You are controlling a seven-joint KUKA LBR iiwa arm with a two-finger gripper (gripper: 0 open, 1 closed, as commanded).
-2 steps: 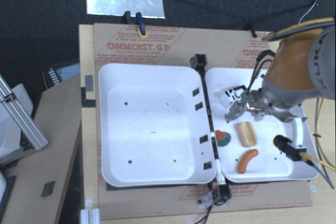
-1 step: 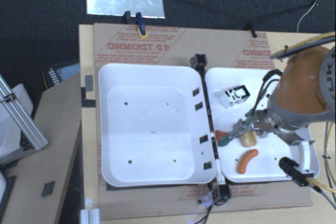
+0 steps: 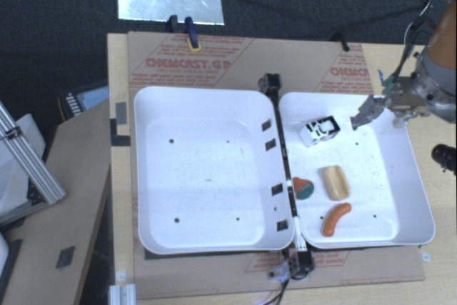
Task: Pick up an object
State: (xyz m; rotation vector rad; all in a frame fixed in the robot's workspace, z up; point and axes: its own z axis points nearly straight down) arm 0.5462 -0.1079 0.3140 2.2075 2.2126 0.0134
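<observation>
You are seeing the gripper (image 3: 363, 115) hanging over the right bin (image 3: 400, 153), its fingers too blurred to judge (I cannot tell their spread), with nothing visibly between them. Just to its left, the white toy car (image 3: 320, 130) is lying apart from it, long axis running left-right. Nearer you, the bread roll (image 3: 335, 182) is pointing up-down, and the sausage (image 3: 335, 218) is slanting.
</observation>
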